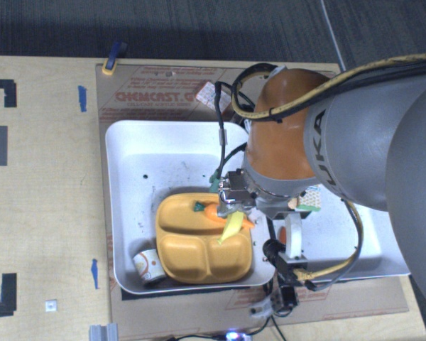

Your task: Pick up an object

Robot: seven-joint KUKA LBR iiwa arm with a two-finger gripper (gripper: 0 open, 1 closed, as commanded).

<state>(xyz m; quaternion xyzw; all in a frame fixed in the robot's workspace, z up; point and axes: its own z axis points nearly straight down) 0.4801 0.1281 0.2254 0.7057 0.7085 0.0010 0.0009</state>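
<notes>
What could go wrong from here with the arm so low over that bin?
1. The small orange piece and yellow piece lie close together on the yellow moulded plastic tray, so a grab may catch both or slip off.
2. The grey and orange arm hides its own tip, so contact cannot be checked.
3. The small white cylinder sits wedged between the tray and the white bin wall, hard to reach.

In the left bin (117, 190), bare floor lies open toward 12 and 10 o'clock, while a yellow divided tray (199, 251) fills the 6 o'clock end, a small cup (148, 264) wedged at 7 o'clock, the arm (319, 148) blocking 3 o'clock.
</notes>
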